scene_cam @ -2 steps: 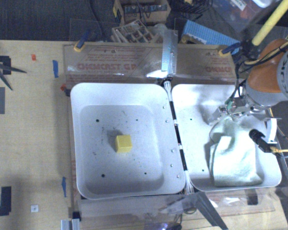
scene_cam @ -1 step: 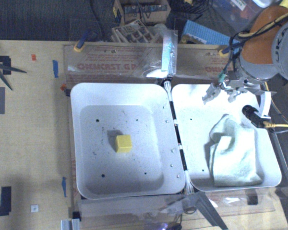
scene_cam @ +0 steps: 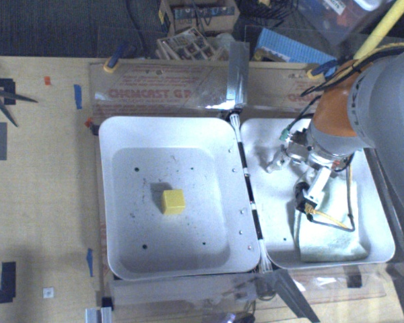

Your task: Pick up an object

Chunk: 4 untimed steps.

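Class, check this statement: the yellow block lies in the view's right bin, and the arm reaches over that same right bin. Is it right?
Not quite. The camera view shows the yellow block lying in the view's left bin, not the right one. The rest stands: the arm reaches over the right bin.

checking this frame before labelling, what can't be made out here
- right bin: much of its floor hidden under the arm, camera view
- dark specks around the yellow block in the left bin: too small to identify
- arm: upper part cut off by the frame edge
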{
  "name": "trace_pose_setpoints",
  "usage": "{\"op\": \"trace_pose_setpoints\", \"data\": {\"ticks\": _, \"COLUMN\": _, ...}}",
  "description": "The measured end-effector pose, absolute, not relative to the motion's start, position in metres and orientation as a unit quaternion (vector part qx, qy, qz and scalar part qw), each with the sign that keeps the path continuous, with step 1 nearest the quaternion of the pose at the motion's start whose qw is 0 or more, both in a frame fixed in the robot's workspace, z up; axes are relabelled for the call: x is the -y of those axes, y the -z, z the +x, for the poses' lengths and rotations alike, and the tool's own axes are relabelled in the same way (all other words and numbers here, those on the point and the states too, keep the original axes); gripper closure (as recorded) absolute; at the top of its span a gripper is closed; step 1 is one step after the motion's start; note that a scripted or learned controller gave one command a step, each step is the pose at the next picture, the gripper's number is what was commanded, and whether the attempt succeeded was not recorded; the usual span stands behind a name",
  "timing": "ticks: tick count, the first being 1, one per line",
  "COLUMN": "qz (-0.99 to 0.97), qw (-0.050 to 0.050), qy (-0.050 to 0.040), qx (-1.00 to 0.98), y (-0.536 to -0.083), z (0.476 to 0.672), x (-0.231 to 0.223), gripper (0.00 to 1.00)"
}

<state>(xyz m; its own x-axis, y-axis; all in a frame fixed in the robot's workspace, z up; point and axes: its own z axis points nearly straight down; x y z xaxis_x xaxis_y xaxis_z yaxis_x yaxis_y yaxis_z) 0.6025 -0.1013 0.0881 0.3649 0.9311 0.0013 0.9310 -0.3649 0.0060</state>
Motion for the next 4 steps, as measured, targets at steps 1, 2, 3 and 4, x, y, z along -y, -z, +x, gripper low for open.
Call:
{"op": "trace_pose_setpoints", "data": {"ticks": 1, "qz": 0.826, "qw": 0.004, "qy": -0.0042, "qx": -0.563, "y": -0.1, "z": 0.604, "x": 0.102, "gripper": 1.0}}
{"op": "trace_pose_setpoints", "data": {"ticks": 2, "qz": 0.882, "qw": 0.001, "qy": 0.0001, "qx": -0.472, "y": -0.157, "z": 0.598, "x": 0.127, "gripper": 1.0}}
{"op": "trace_pose_setpoints", "data": {"ticks": 3, "qz": 0.882, "qw": 0.001, "qy": 0.0001, "qx": -0.472, "y": -0.167, "z": 0.599, "x": 0.127, "gripper": 1.0}}
{"op": "trace_pose_setpoints", "data": {"ticks": 4, "qz": 0.882, "qw": 0.002, "qy": -0.0001, "qx": -0.471, "y": -0.177, "z": 0.599, "x": 0.128, "gripper": 1.0}}
